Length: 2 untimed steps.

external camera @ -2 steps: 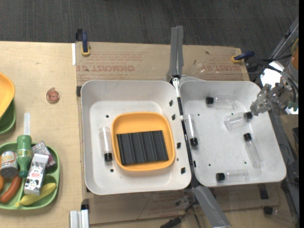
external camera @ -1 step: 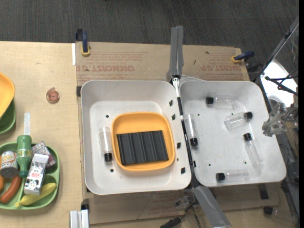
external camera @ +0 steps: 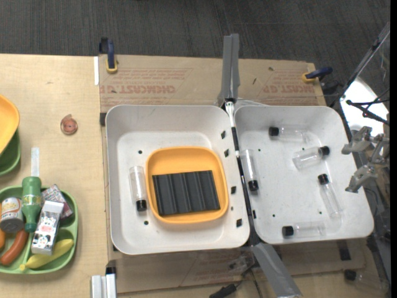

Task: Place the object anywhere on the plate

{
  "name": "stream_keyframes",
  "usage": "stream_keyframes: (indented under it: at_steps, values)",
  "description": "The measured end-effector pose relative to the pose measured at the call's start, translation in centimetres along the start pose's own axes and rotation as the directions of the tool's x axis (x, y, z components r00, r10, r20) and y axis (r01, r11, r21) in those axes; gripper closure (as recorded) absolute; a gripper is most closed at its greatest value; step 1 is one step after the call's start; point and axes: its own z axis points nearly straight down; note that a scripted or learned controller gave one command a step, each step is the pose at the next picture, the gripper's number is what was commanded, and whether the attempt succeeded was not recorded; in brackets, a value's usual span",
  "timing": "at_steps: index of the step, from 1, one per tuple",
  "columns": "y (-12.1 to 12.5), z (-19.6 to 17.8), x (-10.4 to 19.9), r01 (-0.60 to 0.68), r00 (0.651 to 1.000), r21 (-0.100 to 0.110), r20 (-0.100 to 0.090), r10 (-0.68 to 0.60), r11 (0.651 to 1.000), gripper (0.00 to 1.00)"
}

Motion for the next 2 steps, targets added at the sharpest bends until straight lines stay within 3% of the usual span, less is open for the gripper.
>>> stream_keyframes:
  at_steps: [1, 2]
  values:
    - [0.8, 3.9, -2.8, 0.303, 0.953, -0.001, 0.0, -0.303, 0.953, 0.0]
    - [1.3, 3.3, -5.0, 0.559, 0.829, 0.0, 0.003, -0.559, 0.829, 0.0]
